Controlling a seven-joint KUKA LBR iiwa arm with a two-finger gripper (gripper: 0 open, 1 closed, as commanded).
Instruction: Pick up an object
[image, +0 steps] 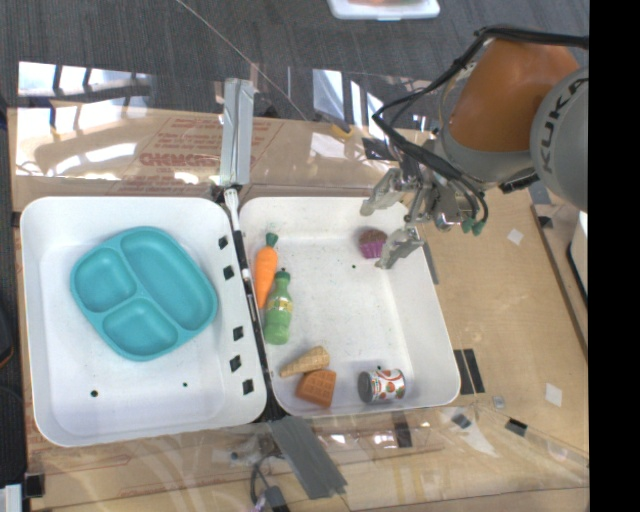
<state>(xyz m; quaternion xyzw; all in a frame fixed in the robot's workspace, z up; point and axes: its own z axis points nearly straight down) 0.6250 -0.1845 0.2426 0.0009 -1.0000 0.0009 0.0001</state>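
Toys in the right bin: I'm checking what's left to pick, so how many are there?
6. Carrot and green bottle by the divider; cone, waffle piece and can along the near edge; purple piece at the far right beside the pincer.

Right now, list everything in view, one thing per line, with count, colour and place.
bins: two, white, side by side on the bench
divided plate: one, teal, left bin
carrot: one, orange, right bin, left wall
bottle: one, green, just right of the carrot
purple item: one, right bin, far side
cone: one, tan, right bin, near side
waffle piece: one, orange-brown, below the cone
can: one, red and white, near right corner
gripper: one, grey, open, beside the purple item
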